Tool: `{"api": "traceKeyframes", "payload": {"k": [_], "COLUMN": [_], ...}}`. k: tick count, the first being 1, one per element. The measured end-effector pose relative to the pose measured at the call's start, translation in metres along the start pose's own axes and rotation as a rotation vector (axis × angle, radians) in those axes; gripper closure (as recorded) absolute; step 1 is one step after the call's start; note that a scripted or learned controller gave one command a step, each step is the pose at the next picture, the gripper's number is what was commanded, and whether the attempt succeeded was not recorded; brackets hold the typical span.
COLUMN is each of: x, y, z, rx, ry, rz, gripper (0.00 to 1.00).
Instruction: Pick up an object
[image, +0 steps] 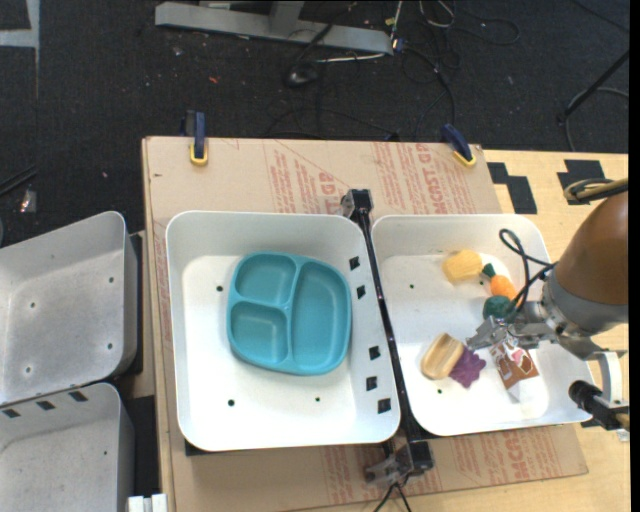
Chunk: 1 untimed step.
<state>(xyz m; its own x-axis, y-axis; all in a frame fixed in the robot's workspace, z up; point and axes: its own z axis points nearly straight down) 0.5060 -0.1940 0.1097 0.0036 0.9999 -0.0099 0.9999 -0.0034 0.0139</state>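
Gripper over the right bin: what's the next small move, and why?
Probably a short descent. The gripper hangs over the right bin beside the tan piece and purple piece, with nothing visibly between its fingers. Lowering onto that cluster looks like the nearest chance at a grasp.

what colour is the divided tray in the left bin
Teal blue; the divided tray shows plainly in the camera view.
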Motion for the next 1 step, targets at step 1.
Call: {"api": "traceKeyframes", "payload": {"k": [1], "x": [-0.0019], "y": [0.0036], "z": [-0.0153], "rx": [-0.012], "ry": [-0.007], "rz": [0.000], "gripper": [1.00]}}
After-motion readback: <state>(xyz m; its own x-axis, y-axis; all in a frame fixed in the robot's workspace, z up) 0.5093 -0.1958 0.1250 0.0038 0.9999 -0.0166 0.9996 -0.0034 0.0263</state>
